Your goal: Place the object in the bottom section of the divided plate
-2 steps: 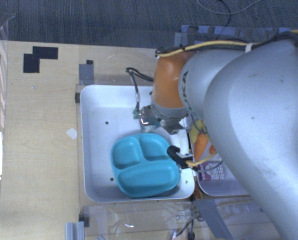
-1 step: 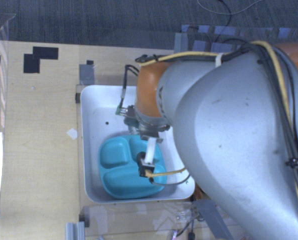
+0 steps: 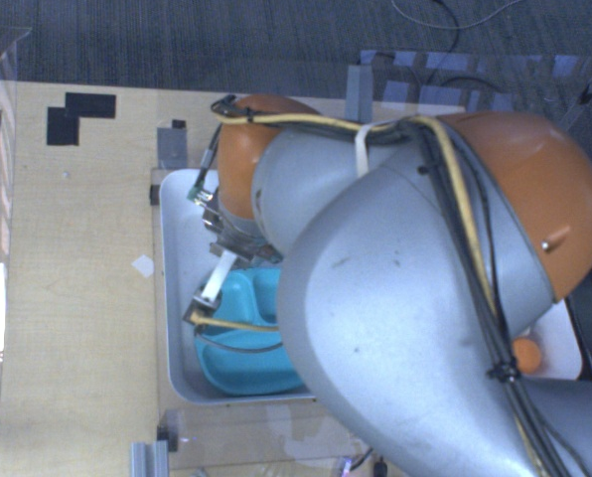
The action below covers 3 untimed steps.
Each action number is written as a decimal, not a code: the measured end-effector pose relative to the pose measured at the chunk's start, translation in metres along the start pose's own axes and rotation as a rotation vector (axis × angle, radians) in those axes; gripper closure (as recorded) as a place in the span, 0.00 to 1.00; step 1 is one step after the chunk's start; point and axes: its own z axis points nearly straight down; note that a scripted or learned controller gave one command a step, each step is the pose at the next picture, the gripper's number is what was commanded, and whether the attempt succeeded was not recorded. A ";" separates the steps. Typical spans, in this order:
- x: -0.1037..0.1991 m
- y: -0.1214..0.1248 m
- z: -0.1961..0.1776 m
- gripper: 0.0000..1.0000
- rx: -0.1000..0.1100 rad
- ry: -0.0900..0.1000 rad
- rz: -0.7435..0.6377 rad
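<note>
A blue divided plate (image 3: pixel 244 358) lies in the near part of the left white bin (image 3: pixel 177 266). The arm covers its right side, so I cannot make out its sections. My gripper (image 3: pixel 232 246) hangs over the plate's far edge, under the orange wrist band. No object shows at the gripper. A small round orange thing (image 3: pixel 527 354) peeks out from behind the arm in the right bin (image 3: pixel 566 358).
The grey and orange arm fills the middle and right of the view and hides most of both bins. The bare wooden bench (image 3: pixel 77 296) stretches to the left, with black marks (image 3: pixel 77 117) at its far corner.
</note>
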 end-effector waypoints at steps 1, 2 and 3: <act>-0.006 -0.007 -0.003 1.00 -0.021 0.012 -0.032; -0.014 -0.019 -0.130 1.00 0.011 -0.009 -0.418; -0.004 -0.004 -0.109 1.00 0.010 -0.014 0.086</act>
